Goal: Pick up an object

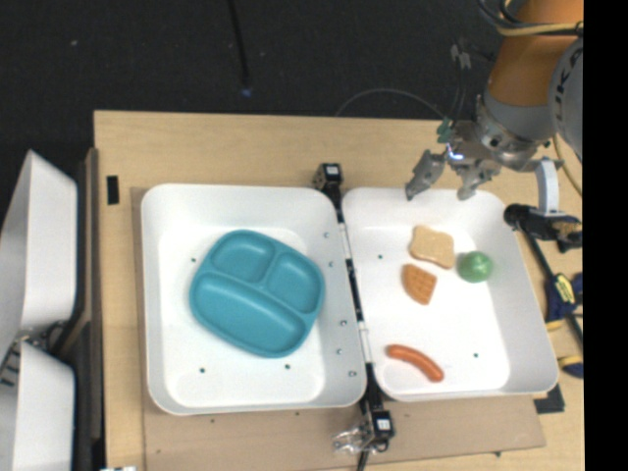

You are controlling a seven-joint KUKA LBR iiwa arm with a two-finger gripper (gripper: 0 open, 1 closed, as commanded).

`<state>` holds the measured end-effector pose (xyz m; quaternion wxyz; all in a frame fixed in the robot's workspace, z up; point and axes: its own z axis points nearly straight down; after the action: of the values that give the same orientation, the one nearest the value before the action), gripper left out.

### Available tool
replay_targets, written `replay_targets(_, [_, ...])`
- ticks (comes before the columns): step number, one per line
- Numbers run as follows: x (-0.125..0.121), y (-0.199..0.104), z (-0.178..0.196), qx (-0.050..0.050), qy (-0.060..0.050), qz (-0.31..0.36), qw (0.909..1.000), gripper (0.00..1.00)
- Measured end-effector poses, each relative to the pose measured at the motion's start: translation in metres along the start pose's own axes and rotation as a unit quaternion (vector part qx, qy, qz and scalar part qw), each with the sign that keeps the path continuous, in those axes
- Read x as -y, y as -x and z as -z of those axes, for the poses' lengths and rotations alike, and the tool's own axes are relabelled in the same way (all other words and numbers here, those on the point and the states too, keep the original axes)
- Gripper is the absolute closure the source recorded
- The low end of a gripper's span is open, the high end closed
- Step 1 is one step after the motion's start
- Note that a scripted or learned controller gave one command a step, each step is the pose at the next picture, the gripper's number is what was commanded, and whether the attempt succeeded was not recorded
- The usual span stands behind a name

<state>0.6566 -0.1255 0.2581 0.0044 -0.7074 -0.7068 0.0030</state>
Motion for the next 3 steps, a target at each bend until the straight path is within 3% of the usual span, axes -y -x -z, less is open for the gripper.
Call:
replay_targets(1, [-0.002,0.0,0.008,0.0,0.006,0.001,1.0,0.0])
replay_targets(3, [-0.007,0.004,-0.098,0.003,0.004,-0.001,1.0,0.0])
